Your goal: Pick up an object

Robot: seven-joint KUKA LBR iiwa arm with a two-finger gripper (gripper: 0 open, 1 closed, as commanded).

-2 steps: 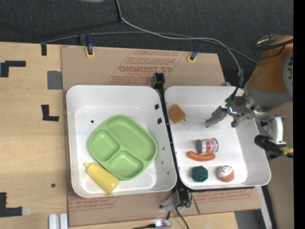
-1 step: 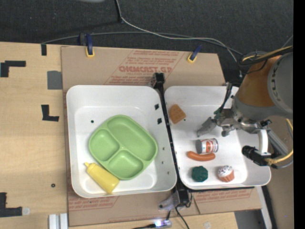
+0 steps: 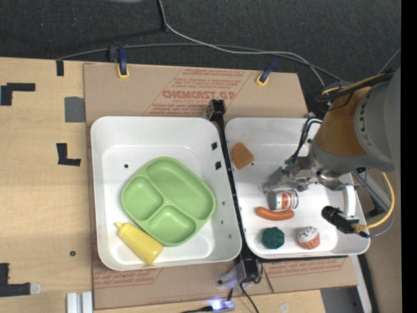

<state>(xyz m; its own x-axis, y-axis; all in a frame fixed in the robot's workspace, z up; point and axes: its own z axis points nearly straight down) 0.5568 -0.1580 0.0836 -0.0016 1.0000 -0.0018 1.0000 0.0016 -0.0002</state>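
Low in the frame: yellow bottle (image 3: 139, 242) by the green plate (image 3: 168, 199) in the left bin (image 3: 104, 135). Lower right: green piece (image 3: 273, 238), cupcake (image 3: 308, 237), sausage (image 3: 273, 213). Center right: gripper (image 3: 284, 185) right over the can (image 3: 285, 201), touching; fingers' state impossible to tell. Farther up: brown block (image 3: 242, 155).

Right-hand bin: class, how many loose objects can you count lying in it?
5: a brown piece near the divider, a can at the gripper, a sausage, a green item, a cupcake. The arm may hide more.

Reaches in from the right, orange-banded arm (image 3: 352, 132) bent low, gripper (image 3: 281, 182) pointing down and left.
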